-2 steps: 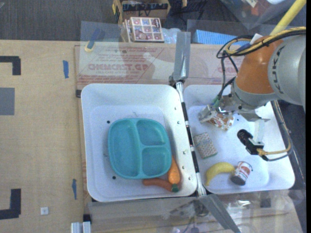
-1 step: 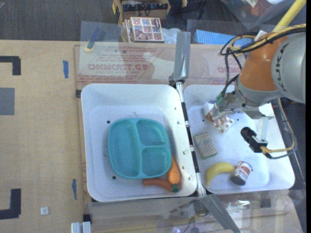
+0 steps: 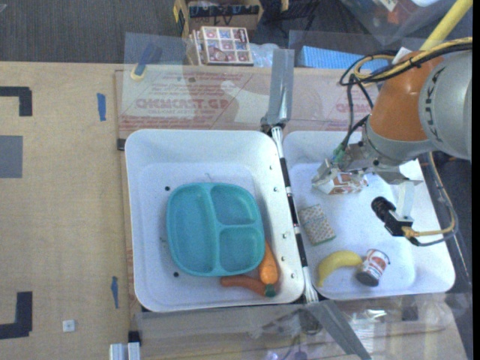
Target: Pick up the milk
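Gripper (image 3: pixel 351 163) down low in the right bin (image 3: pixel 431 280), tucked under the grey arm (image 3: pixel 450 111) with its orange band (image 3: pixel 401 111), right over the milk (image 3: pixel 341 180). Hard to call the fingers from up here: hidden beneath the wrist, so cannot tell whether spread or closed, nor whether anything sits between them. Milk carton lying in the upper left part of that right bin, small, white with brown and orange print, gabled end pointing left, tipped on its side. Appears to touch the gripper's underside, or lies just beneath it; no telling which. Just below the carton, a speckled grey sponge (image 3: pixel 317 223), apart from it. Farther down, a banana (image 3: pixel 337 264) beside a red and white can (image 3: pixel 372 266) lying on its side. Over in the left bin (image 3: pixel 142 201), a teal divided plate (image 3: pixel 216 229) with a carrot (image 3: pixel 255 274) at its lower right edge.
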You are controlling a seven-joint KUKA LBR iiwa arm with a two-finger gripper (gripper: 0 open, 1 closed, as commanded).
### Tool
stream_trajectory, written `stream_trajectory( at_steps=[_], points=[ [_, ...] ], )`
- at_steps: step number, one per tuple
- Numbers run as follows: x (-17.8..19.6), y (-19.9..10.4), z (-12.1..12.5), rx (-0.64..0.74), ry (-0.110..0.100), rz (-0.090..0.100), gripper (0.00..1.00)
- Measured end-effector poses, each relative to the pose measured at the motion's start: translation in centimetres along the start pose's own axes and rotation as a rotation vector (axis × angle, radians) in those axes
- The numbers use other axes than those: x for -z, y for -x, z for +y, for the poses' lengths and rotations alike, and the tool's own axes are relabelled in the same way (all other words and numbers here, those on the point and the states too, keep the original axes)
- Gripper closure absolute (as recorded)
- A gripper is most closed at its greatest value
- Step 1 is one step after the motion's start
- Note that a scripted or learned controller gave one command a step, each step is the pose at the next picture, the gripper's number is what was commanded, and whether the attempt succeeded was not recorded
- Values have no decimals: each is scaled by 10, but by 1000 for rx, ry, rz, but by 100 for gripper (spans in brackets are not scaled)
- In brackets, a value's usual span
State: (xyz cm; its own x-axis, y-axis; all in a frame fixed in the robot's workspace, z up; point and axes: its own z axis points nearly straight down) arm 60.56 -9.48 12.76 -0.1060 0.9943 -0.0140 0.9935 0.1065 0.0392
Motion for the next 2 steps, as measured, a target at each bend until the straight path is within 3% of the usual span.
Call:
stream_trajectory(
  at_steps=[1,2],
  points=[
    [-21,23,29,120,-12,12,0],
    [-27,16,26,265,-11,3,0]
  ],
)
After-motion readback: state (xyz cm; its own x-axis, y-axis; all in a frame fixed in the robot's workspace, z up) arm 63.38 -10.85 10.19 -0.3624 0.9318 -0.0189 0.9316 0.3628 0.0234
